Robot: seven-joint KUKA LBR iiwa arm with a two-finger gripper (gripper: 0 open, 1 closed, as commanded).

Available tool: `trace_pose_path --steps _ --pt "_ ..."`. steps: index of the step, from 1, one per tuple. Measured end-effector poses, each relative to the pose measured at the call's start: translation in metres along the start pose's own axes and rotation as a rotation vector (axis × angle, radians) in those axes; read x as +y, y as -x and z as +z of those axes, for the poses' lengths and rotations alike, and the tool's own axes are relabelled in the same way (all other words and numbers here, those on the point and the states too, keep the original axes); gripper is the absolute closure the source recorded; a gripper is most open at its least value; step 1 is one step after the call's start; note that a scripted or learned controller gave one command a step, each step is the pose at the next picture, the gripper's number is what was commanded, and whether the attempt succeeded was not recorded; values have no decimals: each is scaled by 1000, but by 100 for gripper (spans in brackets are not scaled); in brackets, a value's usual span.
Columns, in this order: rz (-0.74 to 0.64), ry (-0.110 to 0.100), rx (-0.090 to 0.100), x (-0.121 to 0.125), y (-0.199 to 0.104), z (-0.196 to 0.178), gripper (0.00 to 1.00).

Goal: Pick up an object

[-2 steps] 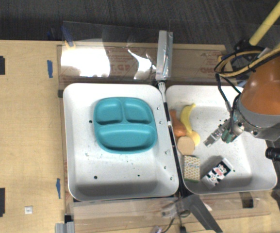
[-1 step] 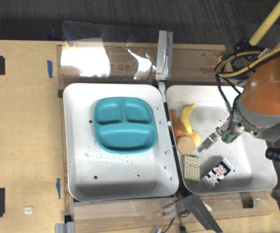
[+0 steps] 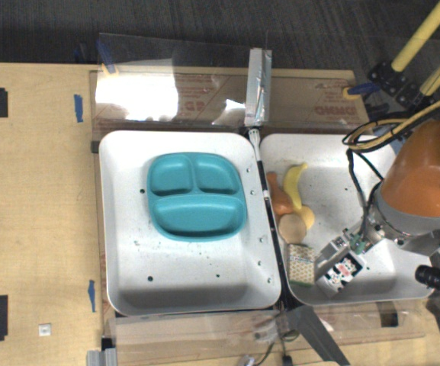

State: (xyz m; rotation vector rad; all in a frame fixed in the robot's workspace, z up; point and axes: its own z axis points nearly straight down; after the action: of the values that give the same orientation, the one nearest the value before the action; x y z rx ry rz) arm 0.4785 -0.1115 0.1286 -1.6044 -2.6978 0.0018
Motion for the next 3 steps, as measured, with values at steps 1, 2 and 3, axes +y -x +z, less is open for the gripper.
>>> trace_pose_path --steps 1,2,3 --pt "-93 11 -8 42 16 36 0" --pt "-102 9 -7 99 45 40 0" --pt "143 8 -6 137 68 41 0"
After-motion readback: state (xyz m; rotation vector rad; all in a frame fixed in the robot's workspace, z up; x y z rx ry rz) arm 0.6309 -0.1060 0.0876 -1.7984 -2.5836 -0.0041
